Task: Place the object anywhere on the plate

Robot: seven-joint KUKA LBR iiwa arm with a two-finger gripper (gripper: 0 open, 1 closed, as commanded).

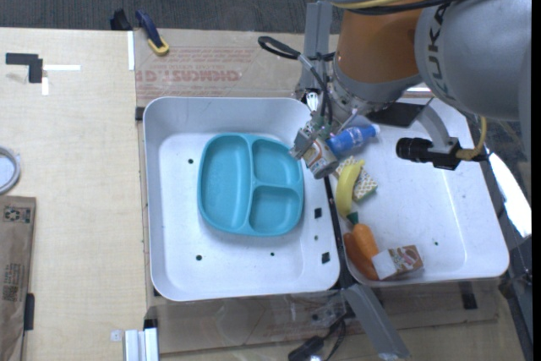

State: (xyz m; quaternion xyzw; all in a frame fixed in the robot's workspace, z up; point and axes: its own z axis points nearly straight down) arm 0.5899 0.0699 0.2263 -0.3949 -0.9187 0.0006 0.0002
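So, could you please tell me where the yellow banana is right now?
The yellow banana lies in the right white bin, near its left wall, just below the gripper and above the orange carrot.

Arm [473, 30]: cut off at right edge, hides right bin [448, 266] far corner. Tape roll [7, 172]: cropped at left edge. Blue bottle [351, 138]: label unreadable.

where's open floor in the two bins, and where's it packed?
Left bin: bare white floor rings the blue plate, widest along the near wall. Right bin: open from centre to the right wall. Crowded along its left edge: bottle, banana, carrot, small box, with the gripper above.
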